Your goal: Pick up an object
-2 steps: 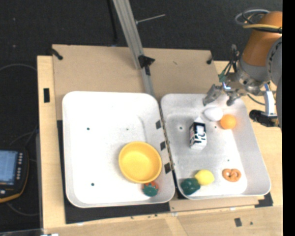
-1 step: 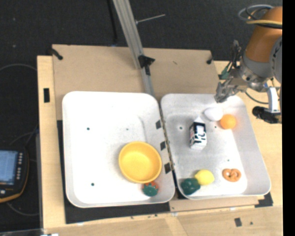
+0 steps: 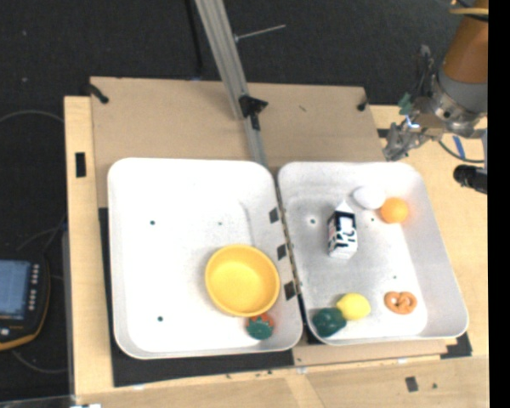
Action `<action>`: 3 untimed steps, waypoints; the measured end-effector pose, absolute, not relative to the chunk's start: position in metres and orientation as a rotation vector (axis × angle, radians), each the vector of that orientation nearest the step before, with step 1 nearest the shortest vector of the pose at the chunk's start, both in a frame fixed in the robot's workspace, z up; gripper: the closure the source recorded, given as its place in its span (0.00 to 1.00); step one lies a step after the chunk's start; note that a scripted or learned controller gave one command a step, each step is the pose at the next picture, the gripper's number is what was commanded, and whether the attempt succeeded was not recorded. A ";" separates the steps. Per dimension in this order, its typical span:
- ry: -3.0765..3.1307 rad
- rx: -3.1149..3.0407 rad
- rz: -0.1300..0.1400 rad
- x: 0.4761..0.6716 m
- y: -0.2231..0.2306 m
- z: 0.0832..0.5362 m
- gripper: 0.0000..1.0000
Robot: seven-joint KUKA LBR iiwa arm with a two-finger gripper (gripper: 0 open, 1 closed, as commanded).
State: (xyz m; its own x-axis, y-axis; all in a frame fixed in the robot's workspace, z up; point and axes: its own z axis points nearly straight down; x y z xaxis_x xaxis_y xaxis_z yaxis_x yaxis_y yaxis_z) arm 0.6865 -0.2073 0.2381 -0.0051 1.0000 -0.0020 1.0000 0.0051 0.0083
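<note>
The right bin [image 3: 425,253] holds a black-and-white carton [image 3: 342,232] standing near its middle. A white lump [image 3: 367,197] and an orange ball [image 3: 394,211] lie behind the carton. Along the front edge are a yellow lemon [image 3: 354,306], a dark green piece [image 3: 328,320] and an orange pretzel shape [image 3: 399,302]. In the left bin [image 3: 153,228] sit a yellow bowl [image 3: 242,279] and a small green and red piece [image 3: 260,326]. My gripper [image 3: 397,143] hangs over the bench just beyond the right bin's back right corner, apart from every object.
A grey metal pole [image 3: 225,58] slants from the top down to the gap between the bins. The arm [image 3: 467,53] comes in from the upper right. A handheld screen [image 3: 8,300] lies off the bench at the left.
</note>
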 end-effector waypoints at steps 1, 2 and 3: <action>2.226 2.215 -0.005 0.686 -0.209 0.212 1.00; 2.224 2.216 -0.002 0.661 -0.157 0.218 1.00; 2.227 2.216 -0.001 0.647 -0.108 0.212 1.00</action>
